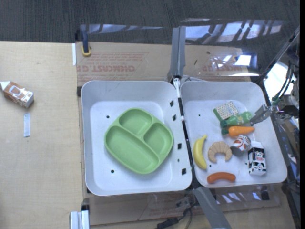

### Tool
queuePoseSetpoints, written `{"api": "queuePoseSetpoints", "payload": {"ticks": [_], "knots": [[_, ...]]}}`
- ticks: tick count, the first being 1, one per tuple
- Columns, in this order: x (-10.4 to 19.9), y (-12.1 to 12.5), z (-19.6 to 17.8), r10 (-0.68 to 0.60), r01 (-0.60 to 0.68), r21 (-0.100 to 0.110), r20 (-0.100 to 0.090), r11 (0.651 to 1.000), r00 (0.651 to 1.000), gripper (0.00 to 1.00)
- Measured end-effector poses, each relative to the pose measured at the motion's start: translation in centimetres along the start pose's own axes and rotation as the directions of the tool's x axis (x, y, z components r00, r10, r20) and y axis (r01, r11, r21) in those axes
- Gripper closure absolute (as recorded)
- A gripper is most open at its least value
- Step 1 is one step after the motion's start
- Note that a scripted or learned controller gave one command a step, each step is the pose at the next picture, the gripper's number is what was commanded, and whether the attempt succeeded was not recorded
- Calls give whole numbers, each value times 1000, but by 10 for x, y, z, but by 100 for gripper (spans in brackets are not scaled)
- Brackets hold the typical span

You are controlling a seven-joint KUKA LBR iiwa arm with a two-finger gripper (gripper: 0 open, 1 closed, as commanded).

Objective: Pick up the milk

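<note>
A tan bench [38,175] (dark carpet beyond) bears two white bins; the milk [257,161] lies in the right bin [190,104], the hand [263,112] hovering released.

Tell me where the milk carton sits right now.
The milk carton lies in the right bin, near its lower right corner, just right of the croissant and above-right of the sausage.

Bins [90,142] white. Divided plate [138,140] pale green. Milk carton [257,160] white with black cow patches. Banana [199,151] yellow, croissant [219,152] tan, carrot [241,130] orange, sausage [221,177] red-orange. Surface [38,175] light wood; carton [18,94] at its left edge orange and white.
</note>
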State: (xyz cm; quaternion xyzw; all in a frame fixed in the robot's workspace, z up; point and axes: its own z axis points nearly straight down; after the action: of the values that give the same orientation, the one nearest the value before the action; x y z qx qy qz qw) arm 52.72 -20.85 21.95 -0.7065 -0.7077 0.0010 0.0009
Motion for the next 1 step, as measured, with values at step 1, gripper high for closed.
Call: {"api": "queuePoseSetpoints", "payload": {"ticks": [1], "knots": [[-5,-27,113,55,-55,-6,-9,998,998,0]]}}
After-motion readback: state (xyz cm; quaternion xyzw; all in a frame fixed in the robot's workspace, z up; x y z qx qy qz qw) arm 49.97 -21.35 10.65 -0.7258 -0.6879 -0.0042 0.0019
